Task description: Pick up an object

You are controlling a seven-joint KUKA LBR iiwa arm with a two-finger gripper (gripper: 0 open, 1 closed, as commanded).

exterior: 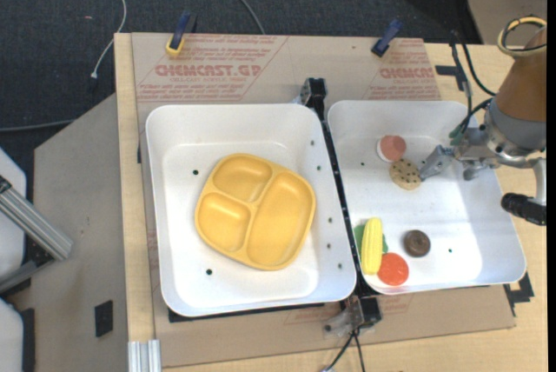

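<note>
Reaching in from the frame's right, my pincer (427, 167) sits low in the right bin (486, 266), touching the tan cookie (405, 175) at center-right, apparently lining up a grab, though I cannot tell whether its fingers are apart or together.

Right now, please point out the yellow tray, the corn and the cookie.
yellow tray (254, 210): camera view, on the ridge between its compartments.
corn (372, 243): camera view, middle of the yellow cob.
cookie (405, 175): camera view, centre of its speckled top.
</note>
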